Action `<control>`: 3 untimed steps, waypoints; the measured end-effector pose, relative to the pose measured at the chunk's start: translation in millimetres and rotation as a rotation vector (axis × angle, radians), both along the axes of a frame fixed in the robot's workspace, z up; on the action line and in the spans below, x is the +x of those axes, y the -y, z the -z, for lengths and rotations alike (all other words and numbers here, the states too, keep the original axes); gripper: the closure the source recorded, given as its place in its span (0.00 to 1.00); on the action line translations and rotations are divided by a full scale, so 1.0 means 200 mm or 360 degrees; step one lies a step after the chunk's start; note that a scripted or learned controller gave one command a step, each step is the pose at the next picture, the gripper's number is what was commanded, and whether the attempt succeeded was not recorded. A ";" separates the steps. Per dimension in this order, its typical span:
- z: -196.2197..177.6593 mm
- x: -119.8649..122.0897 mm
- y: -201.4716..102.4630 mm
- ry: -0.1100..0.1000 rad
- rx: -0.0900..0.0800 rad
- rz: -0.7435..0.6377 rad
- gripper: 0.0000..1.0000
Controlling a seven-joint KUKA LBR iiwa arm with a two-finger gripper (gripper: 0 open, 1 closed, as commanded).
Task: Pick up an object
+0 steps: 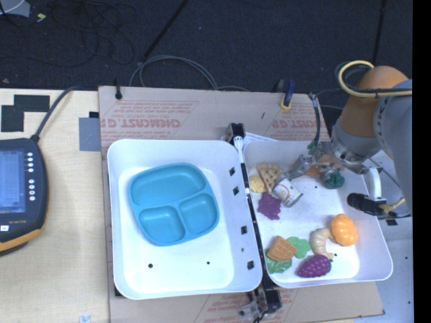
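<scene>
The right bin (377,261) holds several toy foods. A waffle piece (268,175), a small can (290,192) and a purple grape bunch (269,206) lie near its left wall. An orange fruit (345,229), a pale garlic-like piece (321,240), a second grape bunch (314,266), a tan bread piece (281,249) and a green leaf (297,247) lie toward the front. My gripper (311,166) is low over the back of this bin, just right of the can and waffle. Nothing is visibly in its grasp.
The left bin (135,268) bears a blue divided tray (174,202). A tablet-like pendant (17,190) lies on the bench at far left. The grey arm with its orange band (377,79) comes in over the right bin's back right corner.
</scene>
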State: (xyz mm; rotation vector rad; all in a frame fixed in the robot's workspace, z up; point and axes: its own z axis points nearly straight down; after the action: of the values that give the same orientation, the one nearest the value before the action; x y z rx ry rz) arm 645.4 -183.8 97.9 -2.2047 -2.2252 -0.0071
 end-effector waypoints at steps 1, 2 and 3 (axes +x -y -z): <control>0.05 -0.01 -0.27 0.0002 -0.0013 0.0010 0.00; 0.04 -0.02 -0.47 -0.0002 -0.0041 0.0018 0.00; 0.05 -0.25 -0.37 -0.0004 -0.0015 0.0019 0.00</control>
State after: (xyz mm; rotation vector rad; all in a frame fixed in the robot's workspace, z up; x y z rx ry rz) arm 595.2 -109.8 87.7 -2.2216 -2.2156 0.0057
